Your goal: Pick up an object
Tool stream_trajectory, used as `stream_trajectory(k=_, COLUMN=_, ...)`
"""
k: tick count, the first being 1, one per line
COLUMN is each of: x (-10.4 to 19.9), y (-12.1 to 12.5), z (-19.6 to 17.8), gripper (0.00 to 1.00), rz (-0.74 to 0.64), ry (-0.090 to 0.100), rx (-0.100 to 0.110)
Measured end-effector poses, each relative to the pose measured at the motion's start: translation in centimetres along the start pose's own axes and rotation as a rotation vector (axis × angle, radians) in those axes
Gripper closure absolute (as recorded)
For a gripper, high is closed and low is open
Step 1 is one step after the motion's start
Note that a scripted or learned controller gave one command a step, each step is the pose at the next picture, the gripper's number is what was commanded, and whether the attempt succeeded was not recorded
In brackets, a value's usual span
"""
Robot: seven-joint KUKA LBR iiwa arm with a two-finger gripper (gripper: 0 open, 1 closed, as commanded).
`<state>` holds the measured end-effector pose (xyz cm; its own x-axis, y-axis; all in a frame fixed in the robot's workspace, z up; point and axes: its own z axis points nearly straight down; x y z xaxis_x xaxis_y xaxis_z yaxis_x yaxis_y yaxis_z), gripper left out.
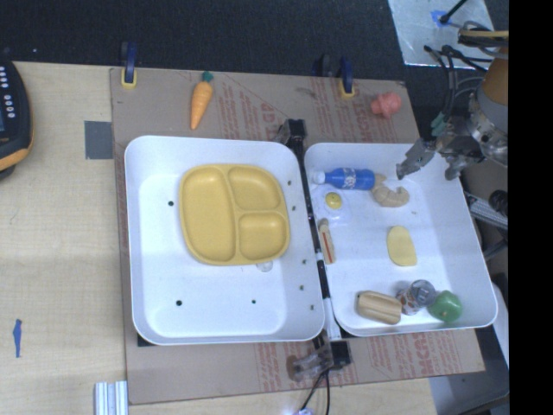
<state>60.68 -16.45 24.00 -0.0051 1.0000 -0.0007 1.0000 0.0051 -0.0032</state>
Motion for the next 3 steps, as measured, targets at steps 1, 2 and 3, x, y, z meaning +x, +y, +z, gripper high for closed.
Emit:
stream_trajectory(k=1, x=-1.3, y=-1.6, z=6.5, gripper=0.0, rz=0.001, ry=0.0, rx=0.007)
stream_trajectory(k=2, x=-1.3, y=-5.2, z=14.3, gripper=0.0, rz=0.001, ry=0.003, rx=0.01)
stream_trajectory(k=3, x=0.5, y=-7.1, z=14.9, gripper=0.0, rz=0.002, ry=0.002, rx=0.004)
